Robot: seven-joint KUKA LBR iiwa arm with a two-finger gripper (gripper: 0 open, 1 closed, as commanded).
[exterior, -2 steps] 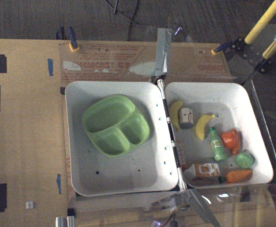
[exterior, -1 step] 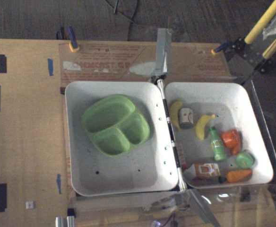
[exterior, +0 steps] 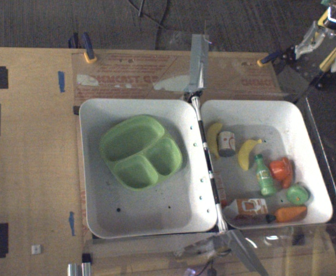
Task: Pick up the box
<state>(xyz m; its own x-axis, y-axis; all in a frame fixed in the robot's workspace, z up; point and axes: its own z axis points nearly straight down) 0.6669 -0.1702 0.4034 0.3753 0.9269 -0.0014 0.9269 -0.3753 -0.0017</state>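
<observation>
The box (exterior: pixel 249 207) is a small orange and brown carton lying flat by the front wall of the right bin (exterior: pixel 294 115), close to the divider between the bins. An orange carrot (exterior: pixel 290 213) lies just right of it. My gripper (exterior: pixel 328 26) shows as pale and yellow parts at the top right corner, outside the bins and far behind the box. Nothing is seen held in it.
The right bin also holds two yellow bananas (exterior: pixel 214 138) (exterior: pixel 247 153), a small can (exterior: pixel 226 143), a green bottle (exterior: pixel 264 176), a red cup (exterior: pixel 281 168) and a green round piece (exterior: pixel 297 195). In the left bin (exterior: pixel 99 211) lies a green divided plate (exterior: pixel 141 151).
</observation>
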